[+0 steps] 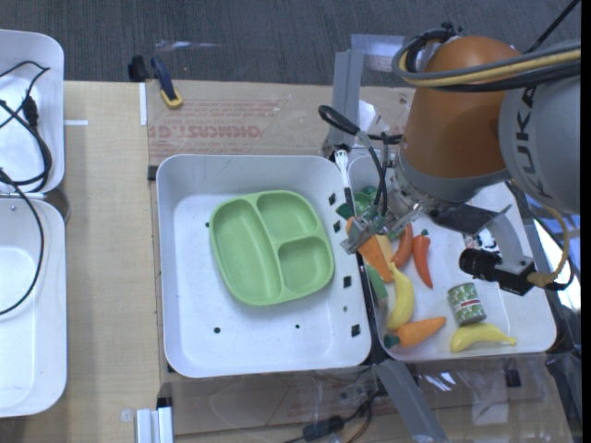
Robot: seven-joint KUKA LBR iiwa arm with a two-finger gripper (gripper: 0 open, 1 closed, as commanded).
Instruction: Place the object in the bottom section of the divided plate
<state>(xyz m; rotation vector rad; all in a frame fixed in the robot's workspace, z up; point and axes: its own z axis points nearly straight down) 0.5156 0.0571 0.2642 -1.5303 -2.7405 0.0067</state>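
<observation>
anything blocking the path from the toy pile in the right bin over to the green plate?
Nothing visible on the divided plate or on the left bin floor around it. Only the two bins' adjoining rims lie between it and the toys under the gripper, such as the carrot.

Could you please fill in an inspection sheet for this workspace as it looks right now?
Surface: two shallow white bins side by side on a bench; left bin, right bin.
Job's things: green divided plate lies in the left bin, its sections bare.
Clutter: in the right bin, two bananas, carrot, red chili, small can.
Grippers: gripper sits low over the right bin's left edge, beside the toy food; finger state unclear.
Cables: yellow and black cables run across the arm's orange band.
Surroundings: white tubs with black cords at far left.
</observation>
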